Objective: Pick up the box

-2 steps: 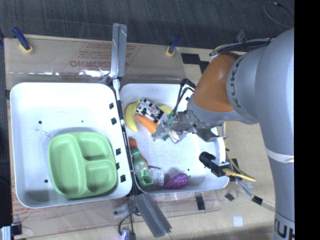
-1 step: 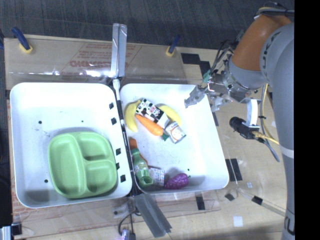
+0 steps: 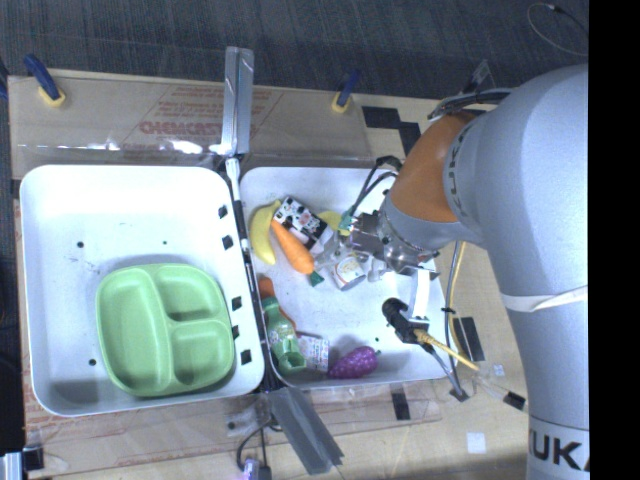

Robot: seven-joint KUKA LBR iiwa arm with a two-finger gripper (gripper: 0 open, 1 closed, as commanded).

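Looming largest in the camera view, the grey arm [image 3: 530, 218] is reaching in from 3 o'clock over the right bin [image 3: 400, 183]. Its gripper [image 3: 352, 258] is hovering low near the bin's centre; whether it is open or closed cannot be told. The box [image 3: 300, 220], black-and-white patterned, is lying at about 10 o'clock from the gripper, just beside the carrot [image 3: 293, 250] and the banana [image 3: 262, 236]. Its long axis is running from 10 o'clock to 4 o'clock. Judged step: approach, with no grasp showing. The next move is calling for a shift toward 10 o'clock and closure across the short side. The green tray [image 3: 165, 328] is sitting in the left bin [image 3: 50, 193].
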